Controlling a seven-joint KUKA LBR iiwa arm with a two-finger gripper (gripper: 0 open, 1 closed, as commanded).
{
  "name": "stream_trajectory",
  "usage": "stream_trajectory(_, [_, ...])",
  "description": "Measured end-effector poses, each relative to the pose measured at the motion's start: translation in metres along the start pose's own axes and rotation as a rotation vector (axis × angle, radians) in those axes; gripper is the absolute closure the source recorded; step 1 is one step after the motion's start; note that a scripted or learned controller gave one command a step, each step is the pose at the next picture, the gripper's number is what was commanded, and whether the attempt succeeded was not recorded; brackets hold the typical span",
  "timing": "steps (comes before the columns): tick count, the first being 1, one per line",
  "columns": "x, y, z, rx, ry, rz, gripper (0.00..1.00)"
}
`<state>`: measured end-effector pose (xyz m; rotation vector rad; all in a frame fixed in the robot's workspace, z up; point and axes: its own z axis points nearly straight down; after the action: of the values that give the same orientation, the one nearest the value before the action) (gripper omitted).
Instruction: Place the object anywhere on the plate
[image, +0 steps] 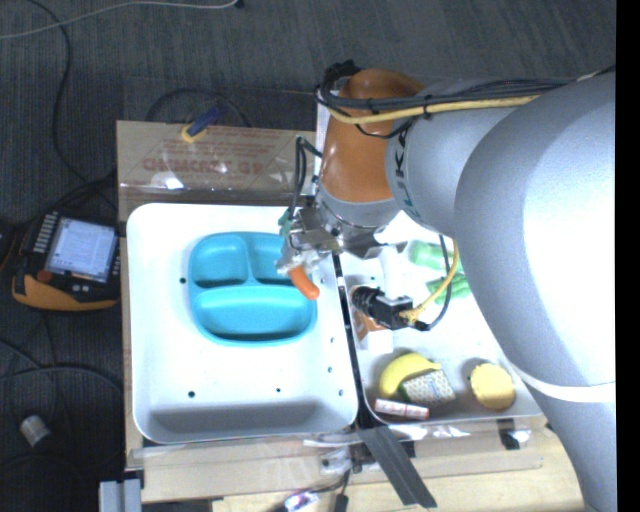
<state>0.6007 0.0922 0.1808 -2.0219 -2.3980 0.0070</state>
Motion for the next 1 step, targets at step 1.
stream_trajectory(1, [0.0021,0.0087,0.0003,0.0,0.001,0.029,1.0])
